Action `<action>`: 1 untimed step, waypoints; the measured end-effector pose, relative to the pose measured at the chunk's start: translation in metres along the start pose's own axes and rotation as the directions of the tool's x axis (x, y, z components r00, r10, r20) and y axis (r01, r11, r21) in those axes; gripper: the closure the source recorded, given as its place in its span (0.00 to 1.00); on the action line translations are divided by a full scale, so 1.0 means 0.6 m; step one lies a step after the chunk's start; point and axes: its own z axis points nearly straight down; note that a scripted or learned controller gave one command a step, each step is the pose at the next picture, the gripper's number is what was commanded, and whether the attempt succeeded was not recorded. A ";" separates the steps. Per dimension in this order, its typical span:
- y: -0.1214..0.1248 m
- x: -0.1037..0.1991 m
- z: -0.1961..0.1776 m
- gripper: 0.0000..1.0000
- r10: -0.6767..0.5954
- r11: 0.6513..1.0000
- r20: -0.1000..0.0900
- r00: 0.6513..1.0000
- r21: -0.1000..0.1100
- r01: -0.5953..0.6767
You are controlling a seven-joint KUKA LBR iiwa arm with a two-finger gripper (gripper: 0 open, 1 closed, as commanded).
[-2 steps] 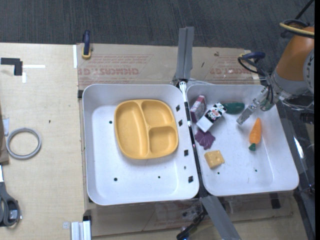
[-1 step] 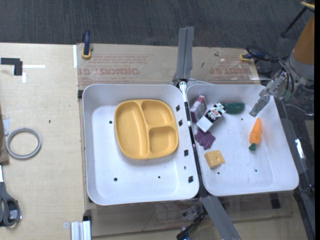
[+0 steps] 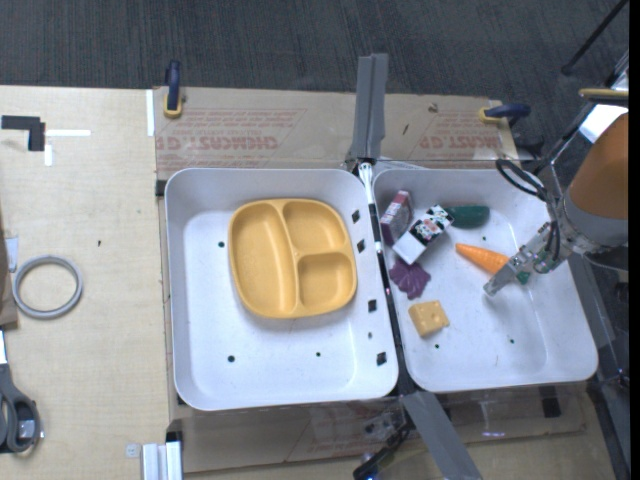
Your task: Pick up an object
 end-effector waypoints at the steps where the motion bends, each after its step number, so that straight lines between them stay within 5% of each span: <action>1: 0.002 0.000 -0.016 1.00 -0.003 1.000 0.003 1.000 0.000 0.003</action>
